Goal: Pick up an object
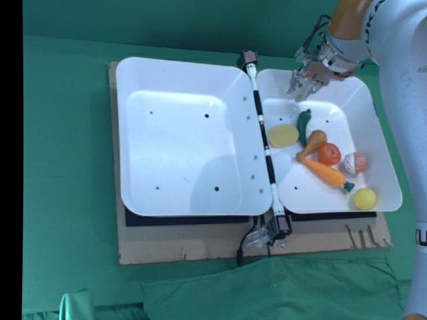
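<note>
My gripper [301,89] hangs over the far part of the right bin [373,115], above and a little behind the toys. Nothing shows between its fingers. Below it lie a dark green vegetable [304,125], a pale yellow potato-like disc [283,136], a brown drumstick [311,145], a red tomato [329,153], an orange carrot [324,171], a pink and white piece [355,163] and a yellow ball [364,198]. The green vegetable is the nearest thing to the gripper.
The left bin [133,85] lies beside the right one, with a black and white divider bar [261,132] between them. Both rest on a cardboard sheet [200,245] over green cloth. The grey arm [400,32] comes in from the upper right.
</note>
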